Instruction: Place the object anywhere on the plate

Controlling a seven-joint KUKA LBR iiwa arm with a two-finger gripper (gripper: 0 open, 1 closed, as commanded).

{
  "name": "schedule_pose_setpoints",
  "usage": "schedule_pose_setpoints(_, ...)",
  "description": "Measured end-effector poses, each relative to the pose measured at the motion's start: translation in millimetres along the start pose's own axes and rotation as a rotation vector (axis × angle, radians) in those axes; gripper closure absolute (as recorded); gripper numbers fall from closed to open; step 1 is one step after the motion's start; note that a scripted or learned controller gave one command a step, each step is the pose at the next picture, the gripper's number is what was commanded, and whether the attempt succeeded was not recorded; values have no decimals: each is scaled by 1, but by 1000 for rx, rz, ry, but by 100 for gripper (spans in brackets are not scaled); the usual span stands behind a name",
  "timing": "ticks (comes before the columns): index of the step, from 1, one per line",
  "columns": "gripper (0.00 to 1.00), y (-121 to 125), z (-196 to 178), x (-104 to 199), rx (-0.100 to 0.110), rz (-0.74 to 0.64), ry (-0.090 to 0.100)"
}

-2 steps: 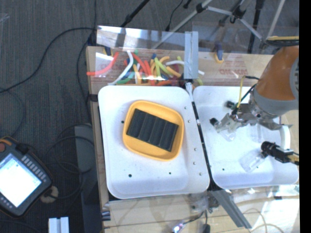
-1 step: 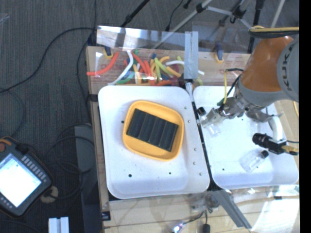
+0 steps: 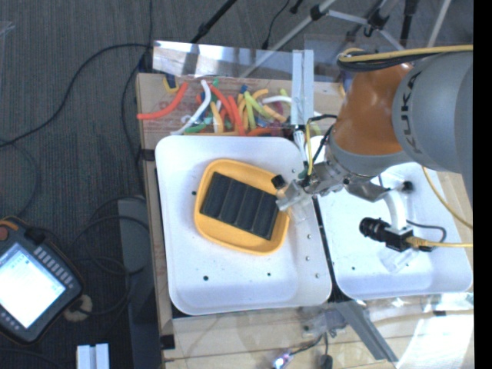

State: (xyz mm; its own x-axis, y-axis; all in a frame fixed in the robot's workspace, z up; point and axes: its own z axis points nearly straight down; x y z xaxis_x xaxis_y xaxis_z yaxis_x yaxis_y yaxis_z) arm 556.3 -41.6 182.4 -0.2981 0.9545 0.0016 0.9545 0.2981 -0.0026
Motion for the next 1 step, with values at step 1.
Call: schedule_pose_setpoints(1, 0, 0, 0, 0, 0, 1, 0)
